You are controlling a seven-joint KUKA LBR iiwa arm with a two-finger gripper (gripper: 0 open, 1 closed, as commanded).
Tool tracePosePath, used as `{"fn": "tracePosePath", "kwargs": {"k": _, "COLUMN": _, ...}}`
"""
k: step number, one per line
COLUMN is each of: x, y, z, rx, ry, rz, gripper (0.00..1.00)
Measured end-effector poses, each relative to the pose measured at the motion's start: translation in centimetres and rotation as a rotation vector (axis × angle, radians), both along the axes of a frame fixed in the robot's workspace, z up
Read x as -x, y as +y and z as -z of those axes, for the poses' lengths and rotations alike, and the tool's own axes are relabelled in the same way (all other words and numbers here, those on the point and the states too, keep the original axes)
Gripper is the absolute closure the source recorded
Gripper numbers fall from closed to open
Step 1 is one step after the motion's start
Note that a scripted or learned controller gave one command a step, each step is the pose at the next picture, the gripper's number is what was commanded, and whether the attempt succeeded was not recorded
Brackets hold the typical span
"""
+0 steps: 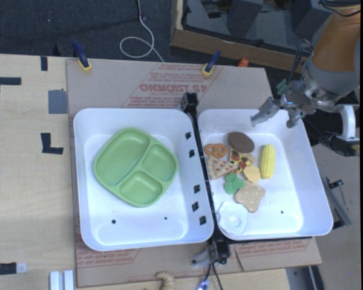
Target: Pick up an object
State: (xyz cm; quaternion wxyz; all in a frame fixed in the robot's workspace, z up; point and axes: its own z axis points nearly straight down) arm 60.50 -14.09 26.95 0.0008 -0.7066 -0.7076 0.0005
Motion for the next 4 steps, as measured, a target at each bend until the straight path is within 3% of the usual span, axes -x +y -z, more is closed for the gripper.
{"fn": "tracePosePath", "kwargs": {"k": 1, "x": -3.3, "y": -3.0, "z": 10.8, "rx": 0.001, "ry": 0.006, "rz": 0.001, "gripper": 0.0}}
{"fn": "tracePosePath", "kwargs": {"k": 2, "x": -4.6, "y": -1.1, "z": 19.0, "rx": 0.001, "ry": 0.003, "rz": -0.001, "gripper": 0.0}}
{"fn": "tracePosePath", "kwargs": {"k": 3, "x": -4.7, "y": -1.1, "z": 17.6, "rx": 0.001, "ry": 0.001, "rz": 0.0, "gripper": 1.0}}
{"fn": "tracePosePath", "kwargs": {"k": 4, "x": -2.1, "y": 5.8, "z": 8.1, "rx": -0.002, "ry": -0.002, "rz": -0.003, "gripper": 1.0}}
